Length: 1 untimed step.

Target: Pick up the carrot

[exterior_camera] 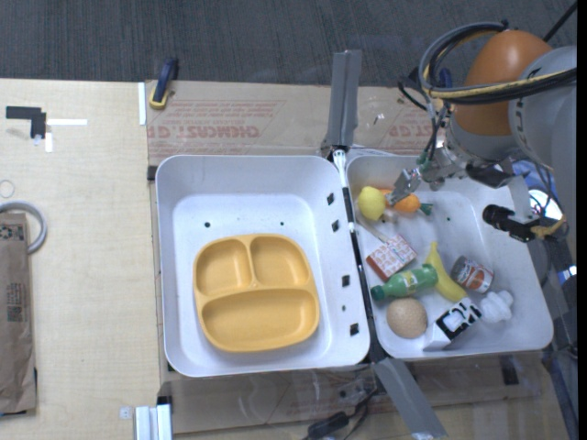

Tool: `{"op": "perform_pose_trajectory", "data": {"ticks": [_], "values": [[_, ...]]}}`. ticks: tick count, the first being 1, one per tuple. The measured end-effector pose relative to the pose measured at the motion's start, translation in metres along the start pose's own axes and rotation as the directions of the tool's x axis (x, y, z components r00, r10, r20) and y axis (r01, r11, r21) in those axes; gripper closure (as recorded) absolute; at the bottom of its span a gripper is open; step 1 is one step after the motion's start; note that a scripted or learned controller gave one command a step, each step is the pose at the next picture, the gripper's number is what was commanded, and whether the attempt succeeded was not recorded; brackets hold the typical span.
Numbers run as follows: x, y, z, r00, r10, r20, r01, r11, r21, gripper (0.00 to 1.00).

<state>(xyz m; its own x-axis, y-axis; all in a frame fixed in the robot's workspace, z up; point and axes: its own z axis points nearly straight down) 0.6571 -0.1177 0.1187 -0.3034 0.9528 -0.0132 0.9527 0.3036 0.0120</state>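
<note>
The carrot (410,204) is a small orange piece with a green end, lying in the upper left part of the right bin (514,337), just right of a yellow lemon (371,202). My gripper (403,189) hangs down from the grey arm with the orange band and sits right at the carrot's upper left end, touching or nearly touching it. The carrot rests low in the bin, not lifted.
The right bin also holds a red-and-white box (390,257), a green bottle (404,284), a banana (446,279), a can (472,273), a tan ball (406,318) and a black-and-white item (457,320). A yellow divided plate (257,291) lies in the left bin (174,246).
</note>
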Motion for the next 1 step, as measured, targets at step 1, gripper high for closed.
{"op": "perform_pose_trajectory", "data": {"ticks": [1], "values": [[0.0017,0.0103,0.0113,0.998,0.061,0.009,-0.061,0.998,-0.015,0.0]]}}
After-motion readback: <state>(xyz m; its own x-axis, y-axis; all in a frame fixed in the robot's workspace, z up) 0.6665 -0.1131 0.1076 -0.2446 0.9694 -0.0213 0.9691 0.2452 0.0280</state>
